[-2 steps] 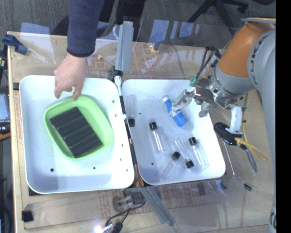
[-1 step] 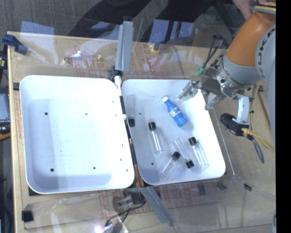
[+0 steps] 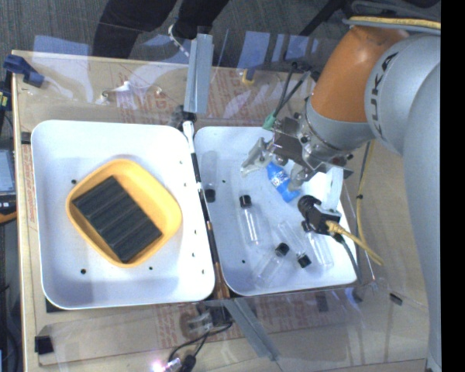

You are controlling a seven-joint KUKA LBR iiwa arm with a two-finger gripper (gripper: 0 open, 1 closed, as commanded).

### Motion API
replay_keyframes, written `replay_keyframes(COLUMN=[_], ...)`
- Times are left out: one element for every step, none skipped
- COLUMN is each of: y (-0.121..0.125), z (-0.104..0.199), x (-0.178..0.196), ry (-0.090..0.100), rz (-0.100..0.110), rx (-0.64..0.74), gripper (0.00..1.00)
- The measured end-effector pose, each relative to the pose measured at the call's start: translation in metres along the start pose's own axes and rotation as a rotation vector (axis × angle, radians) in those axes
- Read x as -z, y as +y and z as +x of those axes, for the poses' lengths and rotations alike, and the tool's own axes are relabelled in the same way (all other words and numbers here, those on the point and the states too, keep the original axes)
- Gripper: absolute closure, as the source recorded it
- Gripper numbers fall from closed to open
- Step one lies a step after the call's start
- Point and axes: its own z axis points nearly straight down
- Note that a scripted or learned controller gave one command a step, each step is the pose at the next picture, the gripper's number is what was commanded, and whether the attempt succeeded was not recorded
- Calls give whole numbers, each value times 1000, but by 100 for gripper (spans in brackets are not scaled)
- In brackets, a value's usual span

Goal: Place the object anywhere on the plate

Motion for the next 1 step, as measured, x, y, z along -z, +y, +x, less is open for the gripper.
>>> replay_keyframes(y=[-37], z=[76], x=[-34], ry=[-2], rz=[0], rx=[43], gripper=[0])
